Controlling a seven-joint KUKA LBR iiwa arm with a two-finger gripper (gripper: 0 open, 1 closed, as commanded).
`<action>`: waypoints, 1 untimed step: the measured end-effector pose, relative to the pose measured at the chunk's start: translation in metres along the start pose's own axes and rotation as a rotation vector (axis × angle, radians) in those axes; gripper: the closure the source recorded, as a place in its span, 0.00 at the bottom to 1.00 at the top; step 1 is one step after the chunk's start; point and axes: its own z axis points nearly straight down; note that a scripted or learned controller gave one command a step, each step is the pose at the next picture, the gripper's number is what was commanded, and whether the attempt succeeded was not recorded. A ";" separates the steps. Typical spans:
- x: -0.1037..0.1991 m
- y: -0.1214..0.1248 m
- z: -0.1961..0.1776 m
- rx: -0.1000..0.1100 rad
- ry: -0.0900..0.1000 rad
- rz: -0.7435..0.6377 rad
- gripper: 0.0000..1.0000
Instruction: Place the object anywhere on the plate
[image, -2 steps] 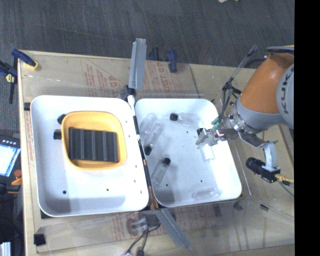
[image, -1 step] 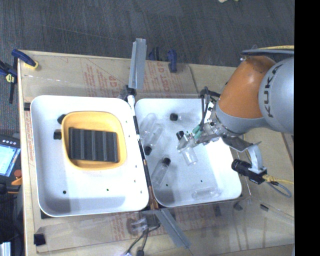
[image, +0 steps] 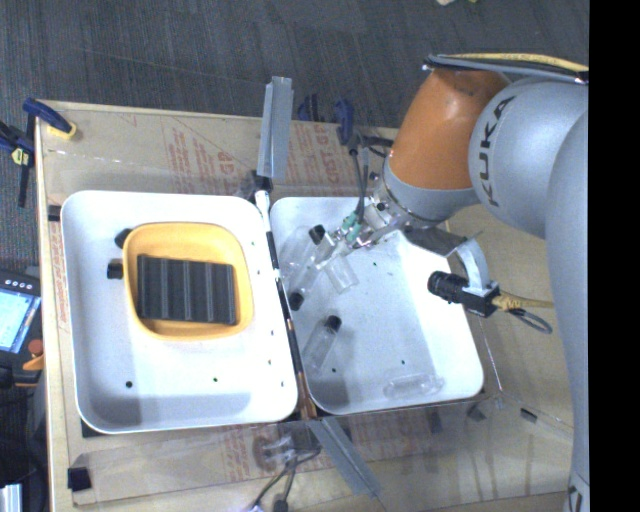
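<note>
Under the orange band, your gripper (image: 352, 232) sits at the right bin's (image: 455, 345) eleven o'clock, its grip state impossible to read. Clear bottles (image: 322, 338) there blur into white. Left bin (image: 90, 330): yellow plate (image: 190, 240) bearing a dark ridged block (image: 188, 288).

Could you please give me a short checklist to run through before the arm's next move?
1. Plate sits in the left bin: ok.
2. Plate has room: cannot tell; a dark ribbed block covers most of its middle.
3. Objects lie in the right bin: ok; clear bottles with black caps, one at.
4. Gripper is over the right bin's upper left part: ok.
5. An object sits between the gripper's fingers: cannot tell; the clear pieces there blur together.
</note>
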 end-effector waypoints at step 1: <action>0.038 0.057 0.049 0.002 0.001 -0.135 1.00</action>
